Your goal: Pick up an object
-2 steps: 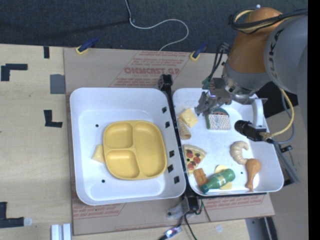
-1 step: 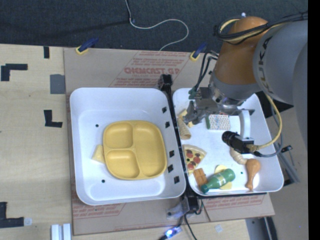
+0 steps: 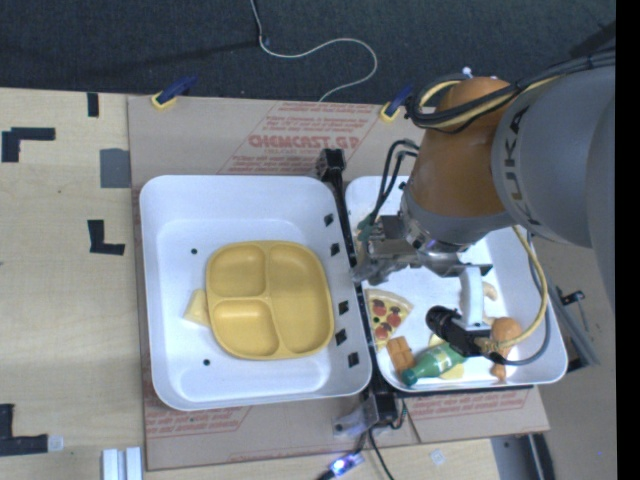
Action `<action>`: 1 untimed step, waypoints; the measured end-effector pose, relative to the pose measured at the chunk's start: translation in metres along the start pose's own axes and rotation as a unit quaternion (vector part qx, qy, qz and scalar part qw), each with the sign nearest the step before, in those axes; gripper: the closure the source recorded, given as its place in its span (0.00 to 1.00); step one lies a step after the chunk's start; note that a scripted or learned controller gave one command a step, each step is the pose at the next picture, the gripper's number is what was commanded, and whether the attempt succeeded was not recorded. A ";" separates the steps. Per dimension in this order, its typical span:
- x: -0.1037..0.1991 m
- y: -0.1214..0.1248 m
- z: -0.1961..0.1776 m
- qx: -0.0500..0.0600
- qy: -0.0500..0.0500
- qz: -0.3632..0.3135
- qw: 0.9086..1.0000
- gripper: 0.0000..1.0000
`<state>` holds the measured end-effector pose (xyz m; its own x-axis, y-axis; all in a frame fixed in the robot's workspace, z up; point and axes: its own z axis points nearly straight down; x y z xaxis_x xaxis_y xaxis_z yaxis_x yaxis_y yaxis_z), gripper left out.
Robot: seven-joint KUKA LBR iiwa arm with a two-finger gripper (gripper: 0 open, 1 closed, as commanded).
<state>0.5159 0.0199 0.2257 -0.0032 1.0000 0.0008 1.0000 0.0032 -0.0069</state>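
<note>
My gripper point(image 3: 386, 252) hangs low over the left part of the right bin point(image 3: 548, 366), with the grey and orange arm covering most of that bin. Just below the gripper lies a toy pizza slice point(image 3: 386, 311). Nearer the front edge are a small brown block point(image 3: 399, 351), a green bottle point(image 3: 430, 361) on its side and an orange-brown item point(image 3: 503, 334). From this angle the arm's body hides the gripper's tips, and I see nothing held.
The left bin point(image 3: 160, 208) holds a yellow divided plate point(image 3: 270, 298) with a pale yellow piece point(image 3: 194, 308) poking out at its left. A black divider with clips point(image 3: 345, 258) separates the bins. A thin cable point(image 3: 320, 48) lies on the dark surface behind.
</note>
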 end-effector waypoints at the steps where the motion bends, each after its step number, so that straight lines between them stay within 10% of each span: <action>1: 0.037 -0.031 -0.006 -0.001 0.000 -0.001 1.000 1.00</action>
<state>0.4843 0.0571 0.2316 -0.0053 1.0000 0.0016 1.0000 0.0053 -0.0053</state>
